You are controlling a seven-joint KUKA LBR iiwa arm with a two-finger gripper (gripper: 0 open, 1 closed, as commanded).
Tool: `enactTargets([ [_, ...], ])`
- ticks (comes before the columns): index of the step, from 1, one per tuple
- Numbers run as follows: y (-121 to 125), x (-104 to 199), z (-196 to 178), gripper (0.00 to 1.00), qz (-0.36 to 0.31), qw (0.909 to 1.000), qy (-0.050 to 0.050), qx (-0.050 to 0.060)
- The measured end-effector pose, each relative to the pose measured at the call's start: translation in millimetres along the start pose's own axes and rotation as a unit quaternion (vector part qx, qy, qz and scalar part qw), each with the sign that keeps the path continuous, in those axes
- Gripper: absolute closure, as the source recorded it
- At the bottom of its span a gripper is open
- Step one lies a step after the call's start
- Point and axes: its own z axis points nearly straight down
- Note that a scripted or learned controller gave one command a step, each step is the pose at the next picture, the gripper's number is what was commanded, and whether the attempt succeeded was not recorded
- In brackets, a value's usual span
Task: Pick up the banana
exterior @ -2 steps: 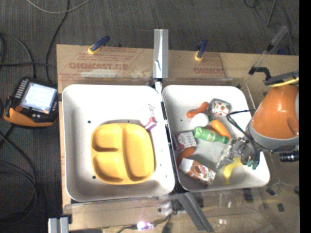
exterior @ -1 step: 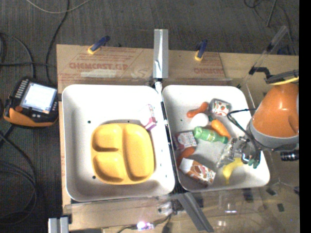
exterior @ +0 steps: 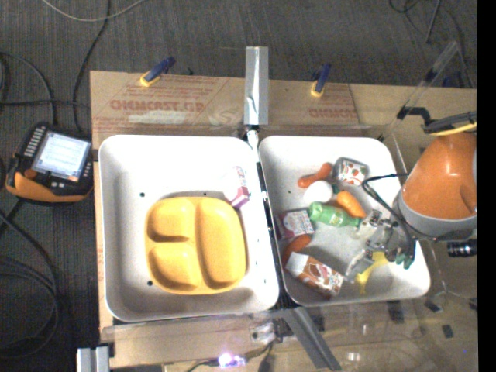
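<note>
Camera view: hand [exterior: 370,258] sits low in the right bin [exterior: 403,285], w/ the banana [exterior: 370,267] (just a yellow bit showing) right at its fingertips; can't tell if the hand is open or closed. Left bin [exterior: 116,208] holds a yellow divided tray [exterior: 198,242]; green bottle [exterior: 335,216] and carrot [exterior: 350,203] lie just up-left of the hand.

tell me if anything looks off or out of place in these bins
A small pink-and-white packet lies alone in the left bin, beside the yellow tray, while the other items are heaped in the right bin.
</note>
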Motion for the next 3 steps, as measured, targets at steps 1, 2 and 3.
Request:
enactTargets([
  [1,1,-44,-25,0.0,-0.016,0.9999,0.005,-0.001],
  [2,10,-79,-45,0.0,0.003,1.0,0.005,-0.001],
  [3,-18,-19,11,0.0,-0.069,0.9976,0.002,0.0],
])
